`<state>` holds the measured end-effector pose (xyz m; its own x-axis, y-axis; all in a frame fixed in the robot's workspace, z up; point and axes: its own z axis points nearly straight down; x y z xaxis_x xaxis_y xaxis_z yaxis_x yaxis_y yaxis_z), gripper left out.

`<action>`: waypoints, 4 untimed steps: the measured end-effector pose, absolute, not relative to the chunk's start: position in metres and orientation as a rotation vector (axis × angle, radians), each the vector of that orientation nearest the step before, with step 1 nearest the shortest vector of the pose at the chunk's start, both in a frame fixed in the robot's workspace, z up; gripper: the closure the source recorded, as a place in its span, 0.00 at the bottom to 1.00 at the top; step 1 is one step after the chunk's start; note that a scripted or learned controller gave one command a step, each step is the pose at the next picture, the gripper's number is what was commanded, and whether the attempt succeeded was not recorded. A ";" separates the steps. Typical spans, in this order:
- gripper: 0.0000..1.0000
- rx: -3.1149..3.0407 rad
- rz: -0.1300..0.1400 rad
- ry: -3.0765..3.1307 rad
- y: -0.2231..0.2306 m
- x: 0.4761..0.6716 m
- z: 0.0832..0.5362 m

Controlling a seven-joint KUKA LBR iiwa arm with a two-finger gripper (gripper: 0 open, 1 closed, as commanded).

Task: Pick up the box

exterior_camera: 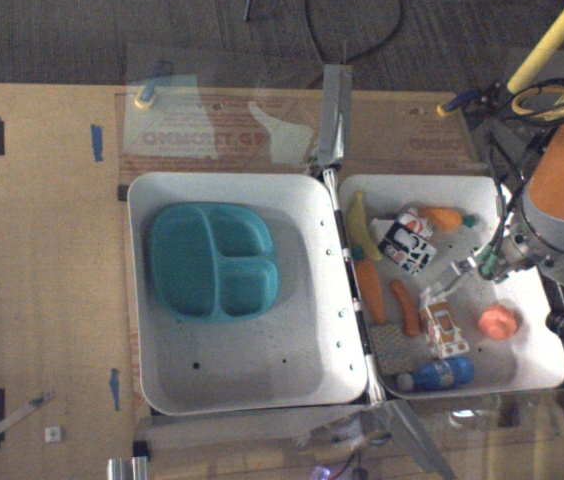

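Toward 4 o'clock of the right-hand shallow white plastic bin, the small white carton box with red-orange printing lies flat on the floor, long axis running roughly 11 to 5 o'clock.

Handling, as a judgement: thin printed card, probably light and perhaps hollow. Stiff along its edges, but the broad faces would likely dent under hard squeeze. The coated surface may be a little slick. Best hold looks to be across the two long side walls near mid-length, fingers straddling the narrow width; a firm but modest pinch should do.

Appearance: rectangular, white ground, red-orange panels and some darker marks on the upper face; print too small to read. The end toward 11 o'clock looks tapered, maybe a folded flap.

Neighbours: a short orange carrot-shaped toy just beside it at 9 o'clock; a blue plastic bottle close at 6 o'clock; a round coral-red cup-like item apart at 3 o'clock. A second, black-and-white patterned box lies toward 11 o'clock, so the target is not beyond doubt.

The grey two-finger gripper reaches in from 3 o'clock, tips just above the box's 12 o'clock end. Jaws: cannot tell whether apart or together at this size. Nothing visibly between them.

Left bin bears a teal divided plastic plate.
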<state>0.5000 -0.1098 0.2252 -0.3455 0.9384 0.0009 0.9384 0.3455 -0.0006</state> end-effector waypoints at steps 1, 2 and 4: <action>0.00 -1.682 -0.002 -2.658 -0.109 0.508 0.262; 0.00 -1.687 -0.002 -2.655 -0.058 0.560 0.351; 0.00 -1.872 -0.002 -2.526 0.014 0.511 0.267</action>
